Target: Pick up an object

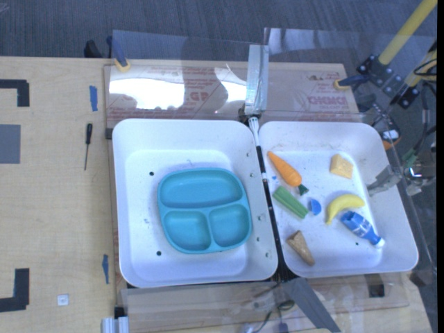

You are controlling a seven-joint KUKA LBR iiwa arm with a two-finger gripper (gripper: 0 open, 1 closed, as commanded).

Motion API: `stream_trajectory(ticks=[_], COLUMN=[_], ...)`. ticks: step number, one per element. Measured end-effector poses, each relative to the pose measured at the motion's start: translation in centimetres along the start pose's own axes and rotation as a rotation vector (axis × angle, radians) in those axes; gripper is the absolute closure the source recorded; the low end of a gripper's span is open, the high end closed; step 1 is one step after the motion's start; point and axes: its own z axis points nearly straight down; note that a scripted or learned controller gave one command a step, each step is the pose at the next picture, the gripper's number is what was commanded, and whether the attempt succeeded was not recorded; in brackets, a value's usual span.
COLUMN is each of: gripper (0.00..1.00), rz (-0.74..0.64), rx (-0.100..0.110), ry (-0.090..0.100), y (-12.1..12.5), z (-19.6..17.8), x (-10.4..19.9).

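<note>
Firstly, nearest the camera, a brown cone-shaped piece (300, 247) is noted in the right bin (399, 259), lying near and to the left of the banana (344, 205). A blue bottle (362, 228) is found on its side just on the near side of the banana, touching it or almost so. A small blue disc (314, 205) is recorded just left of the banana, and a green block (290, 202) lies further left, beside the disc. A blue divided plate (204, 209) is seen well to the left of the banana, seated in the left bin (132, 144). The gripper (388, 179) is observed right of the banana and slightly beyond it, at the right bin's wall, apart from every object; nothing is seen held by it, and whether it is parted or closed cannot be told. Beyond the banana, a yellow wedge (340, 166) is noted close by. A carrot (286, 170) is recorded beyond and to the left, set at a slant.
</note>
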Motion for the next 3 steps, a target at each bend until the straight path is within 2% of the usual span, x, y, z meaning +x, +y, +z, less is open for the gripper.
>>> stream_trajectory(ticks=[1, 2, 3], gripper=[0.0, 1.0, 1.0], rz=[0.068, 0.07, 0.09], rx=[0.009, -0.002, -0.01], ry=[0.006, 0.0, 0.0], y=[-2.8, -2.5, 0.2], z=[13.0, 11.7, 2.2], x=[0.1, -0.1, 7.4])
